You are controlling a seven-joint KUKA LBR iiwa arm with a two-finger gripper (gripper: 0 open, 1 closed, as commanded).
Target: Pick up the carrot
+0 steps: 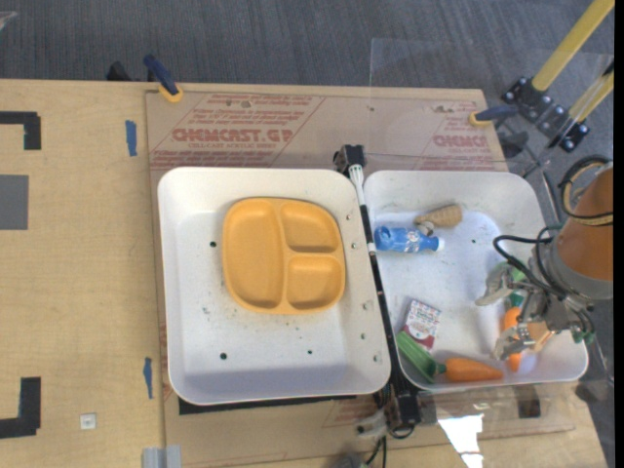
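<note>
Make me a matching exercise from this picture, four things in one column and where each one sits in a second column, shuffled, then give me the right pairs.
Things:
1. orange divided plate
2. carrot
3. blue wrapper
4. gripper

Places:
A. near front wall of right bin
B. right side of right bin, above the carrot's far end
C. middle of left bin
D. upper part of right bin, beside a tan piece

Pairs: 1-C, 2-A, 3-D, 4-B

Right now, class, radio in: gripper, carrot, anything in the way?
Gripper low in right bin. Carrot lying free at near wall. Green vegetable close beside it.
</note>
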